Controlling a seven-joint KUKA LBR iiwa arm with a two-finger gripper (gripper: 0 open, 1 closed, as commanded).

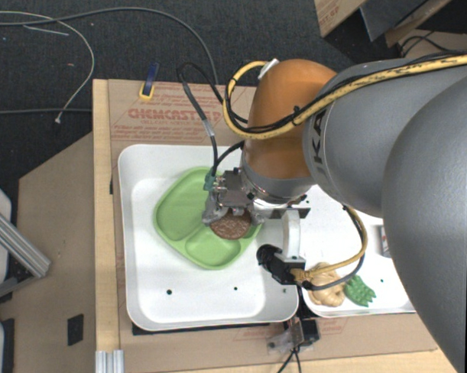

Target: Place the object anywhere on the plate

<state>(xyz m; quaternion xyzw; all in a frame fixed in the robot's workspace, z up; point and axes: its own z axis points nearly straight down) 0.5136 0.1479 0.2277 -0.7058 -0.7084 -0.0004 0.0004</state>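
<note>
over the left white bin, the gripper hangs above the green plate. the wrist and orange band cover the fingers' upper parts and the plate's right side; whether the jaws are spread or pinching cannot be told. the object is a round, flat, brown disc with a speckled surface, lying on the plate's right portion directly beneath the gripper, its top edge hidden. in the right bin, a tan item and a green leafy item lie partly behind cables.
</note>
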